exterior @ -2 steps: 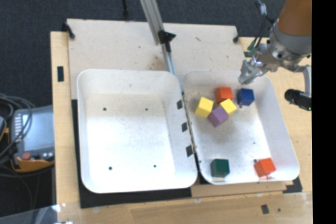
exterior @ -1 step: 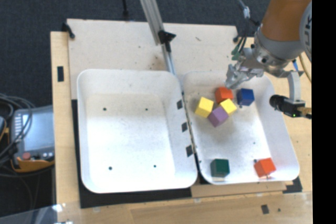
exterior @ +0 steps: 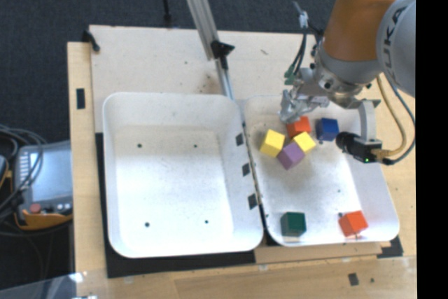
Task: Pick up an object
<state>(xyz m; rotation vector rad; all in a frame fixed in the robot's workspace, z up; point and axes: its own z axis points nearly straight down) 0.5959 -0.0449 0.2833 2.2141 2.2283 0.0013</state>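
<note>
The left bin (exterior: 175,171) lies on the table (exterior: 154,59), and a metal pole (exterior: 199,7) slants up from the gap between the bins. The right bin (exterior: 371,185) holds the blocks. Going rightward in the upper cluster: a yellow cube (exterior: 272,143), turned so a corner points toward the near rim; a purple cube (exterior: 290,155) just below and beside it, tilted, touching a second yellow cube (exterior: 305,141); an orange cube (exterior: 299,127) just above that one; and a blue cube (exterior: 327,128) near it to the right. These are cubes with no long axis to speak of. Near the front rim sit a green cube (exterior: 293,223) and, well to its right, another orange cube (exterior: 353,223), both well apart from the cluster.

The claw (exterior: 294,108) hangs over the upper cluster, just above and to the left of the upper orange cube, nearly touching it. I cannot tell how far it is spread, and no block shows between its fingers.
</note>
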